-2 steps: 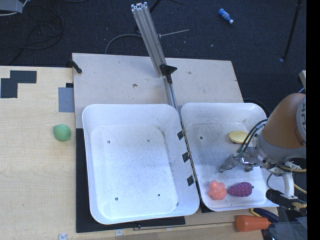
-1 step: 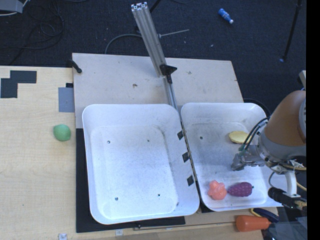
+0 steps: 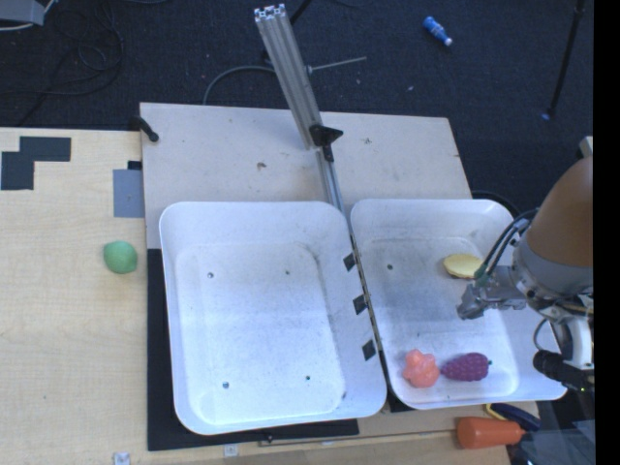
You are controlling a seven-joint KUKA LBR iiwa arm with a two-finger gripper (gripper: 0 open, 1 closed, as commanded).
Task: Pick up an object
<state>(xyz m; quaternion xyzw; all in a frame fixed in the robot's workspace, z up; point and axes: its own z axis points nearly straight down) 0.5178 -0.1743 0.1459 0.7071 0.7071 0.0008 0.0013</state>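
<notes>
Over the right bin (image 3: pixel 397 223) the gripper (image 3: pixel 472 306) hangs low, just below the yellow piece (image 3: pixel 463 265) lying near the bin's far right side, and whether it is released or clenched cannot be told from this slant; nothing can be seen in its grasp. Nearer the front of that bin, a pink piece (image 3: pixel 420 368) and a purple piece (image 3: pixel 466 366) lie just beside each other, apart from the gripper. The left bin (image 3: pixel 184 223) sits alongside, and a green ball (image 3: pixel 120 257) rests out on the bench, well off to the left. An orange thing (image 3: pixel 489 432) lies outside the bins at the front right. By the look of it, this is the approach step: the arm (image 3: pixel 562 231) is down in the bin, hunting for a target, with no pick made yet. The next move calls for settling on one piece, most likely the yellow one as the nearest, lining up squarely over it, dropping to the floor and closing cleanly.
</notes>
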